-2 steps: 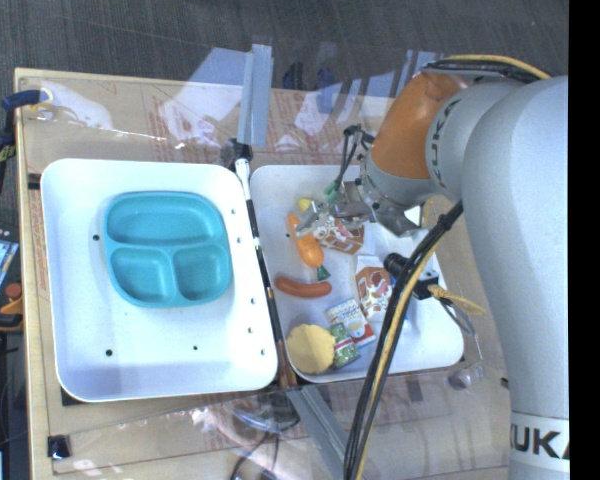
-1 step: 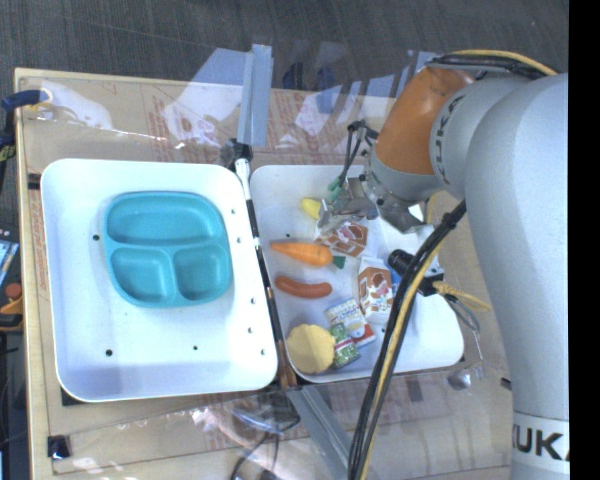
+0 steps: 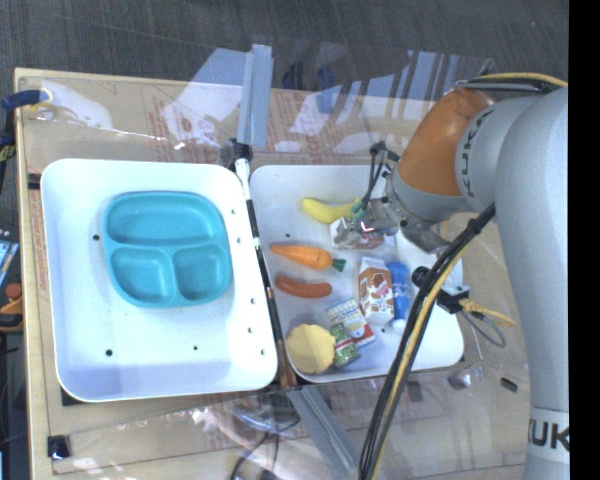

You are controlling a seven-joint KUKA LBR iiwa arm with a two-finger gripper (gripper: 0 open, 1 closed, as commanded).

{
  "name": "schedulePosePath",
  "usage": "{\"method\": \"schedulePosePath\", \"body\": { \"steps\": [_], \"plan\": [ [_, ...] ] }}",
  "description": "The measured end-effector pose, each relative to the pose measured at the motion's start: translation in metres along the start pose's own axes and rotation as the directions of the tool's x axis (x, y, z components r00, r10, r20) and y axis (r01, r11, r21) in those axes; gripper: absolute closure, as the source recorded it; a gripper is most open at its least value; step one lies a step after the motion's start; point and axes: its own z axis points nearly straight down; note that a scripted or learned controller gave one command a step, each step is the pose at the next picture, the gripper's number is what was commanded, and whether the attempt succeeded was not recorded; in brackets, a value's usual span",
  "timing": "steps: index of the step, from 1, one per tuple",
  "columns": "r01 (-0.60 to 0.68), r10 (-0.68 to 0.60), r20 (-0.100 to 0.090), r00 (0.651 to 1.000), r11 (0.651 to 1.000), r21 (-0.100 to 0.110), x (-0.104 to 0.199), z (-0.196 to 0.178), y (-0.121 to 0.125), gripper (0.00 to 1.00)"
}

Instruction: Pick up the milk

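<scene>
Bench with two white bins (image 3: 265,363), milk (image 3: 376,294) label unreadable, "KU" on arm, jaws' state unclear

Both bins, the left bin (image 3: 70,348) and the right bin (image 3: 280,193), are plain white. The divided tray (image 3: 168,246) is turquoise blue. The banana (image 3: 326,209) is yellow, the carrot (image 3: 300,256) orange with a green tip, and the sausage (image 3: 303,288) reddish brown. The milk carton (image 3: 376,293) is white with brown and red print. The round piece (image 3: 311,348) is pale yellow. The arm (image 3: 525,168) is grey with an orange band (image 3: 435,153). The bench (image 3: 130,103) is light tan.
</scene>
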Motion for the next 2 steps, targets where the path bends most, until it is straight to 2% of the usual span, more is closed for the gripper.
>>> {"method": "schedulePosePath", "body": {
  "steps": [1, 2],
  "plan": [
    [-0.019, 0.019, -0.006, 1.000, 0.999, 0.030, 0.013, -0.152, 0.030, 1.00],
    [0.353, -0.353, -0.020, 0.936, 0.935, 0.028, 0.052, -0.139, 0.011, 1.00]
  ]
}}
